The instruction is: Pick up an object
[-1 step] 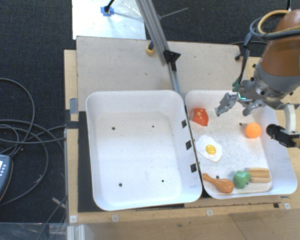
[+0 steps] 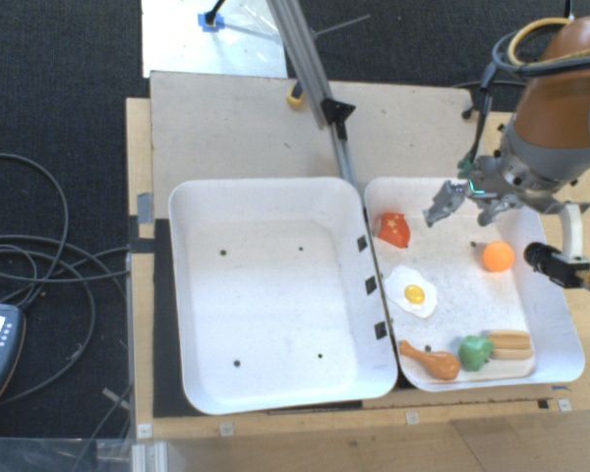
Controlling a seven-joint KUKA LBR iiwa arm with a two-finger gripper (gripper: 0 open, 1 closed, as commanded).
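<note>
Nothing is picked up yet: the claw (image 2: 467, 203) hangs with fingers spread and bare above the right bin's (image 2: 556, 308) far edge, all toys lying loose.

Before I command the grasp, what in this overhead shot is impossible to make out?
- Gripper: small and blurred in the camera view, so its height above the right bin is unreadable.
- Arm: cut off by the right edge.
- Green toy: overlaps the hot dog, hiding its left end.
- Grey pole: top cut off by the upper edge.
</note>
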